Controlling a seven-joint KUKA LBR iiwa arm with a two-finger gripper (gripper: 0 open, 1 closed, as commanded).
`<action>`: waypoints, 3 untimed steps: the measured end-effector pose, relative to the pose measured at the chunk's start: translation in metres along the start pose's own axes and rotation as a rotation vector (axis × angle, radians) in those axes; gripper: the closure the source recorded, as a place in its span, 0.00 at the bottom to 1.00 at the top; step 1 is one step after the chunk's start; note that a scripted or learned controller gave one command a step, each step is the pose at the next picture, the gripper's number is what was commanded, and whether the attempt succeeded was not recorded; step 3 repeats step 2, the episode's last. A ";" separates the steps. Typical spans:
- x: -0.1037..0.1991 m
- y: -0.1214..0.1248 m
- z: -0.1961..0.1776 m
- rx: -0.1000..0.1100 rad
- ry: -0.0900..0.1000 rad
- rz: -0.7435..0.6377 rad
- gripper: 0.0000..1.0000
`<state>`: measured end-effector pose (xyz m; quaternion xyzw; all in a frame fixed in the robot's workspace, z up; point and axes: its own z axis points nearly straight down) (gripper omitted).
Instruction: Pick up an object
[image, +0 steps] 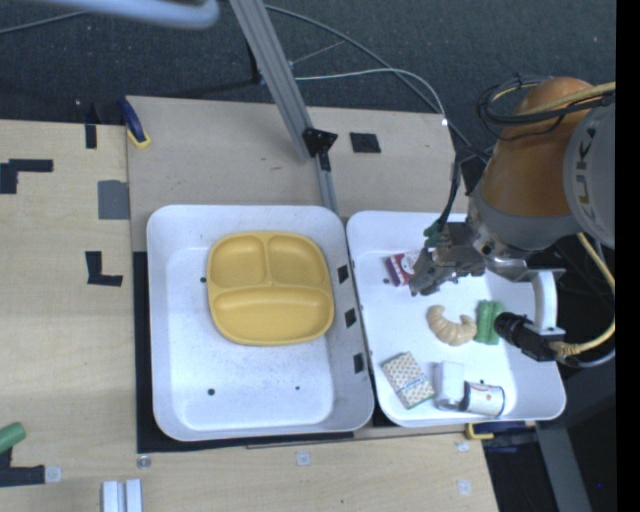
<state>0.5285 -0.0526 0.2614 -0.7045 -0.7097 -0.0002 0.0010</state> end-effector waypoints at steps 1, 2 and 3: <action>0.058 0.006 0.021 0.003 -0.001 0.000 1.00; 0.118 0.024 0.026 0.001 -0.001 -0.001 1.00; 0.118 0.024 0.026 0.001 -0.001 -0.001 1.00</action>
